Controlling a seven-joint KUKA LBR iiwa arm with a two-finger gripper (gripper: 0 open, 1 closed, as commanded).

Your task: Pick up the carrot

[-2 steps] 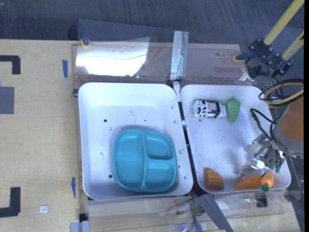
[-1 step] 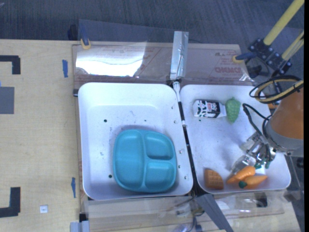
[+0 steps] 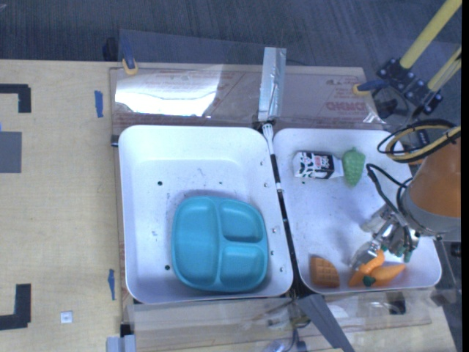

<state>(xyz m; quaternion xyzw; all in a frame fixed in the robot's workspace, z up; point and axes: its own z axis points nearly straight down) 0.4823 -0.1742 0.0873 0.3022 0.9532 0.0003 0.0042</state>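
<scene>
The carrot (image 3: pixel 386 273) is orange with a green tip and lies in the right bin (image 3: pixel 330 211), at its front right corner. My gripper (image 3: pixel 379 252) is low over the carrot, right at its upper edge, and part of the orange shows among the metal parts. Touching or just above, I cannot tell. The arm's grey wrist with the orange band (image 3: pixel 440 189) comes in from the right, over the bin's right rim.
A brown-orange bread-like piece (image 3: pixel 324 271) lies just left of the carrot. A black-and-white carton (image 3: pixel 317 165) and a green toy (image 3: pixel 354 166) lie at the bin's back. A teal divided plate (image 3: pixel 220 244) sits in the left bin (image 3: pixel 146 167). Cables loop at the right rim.
</scene>
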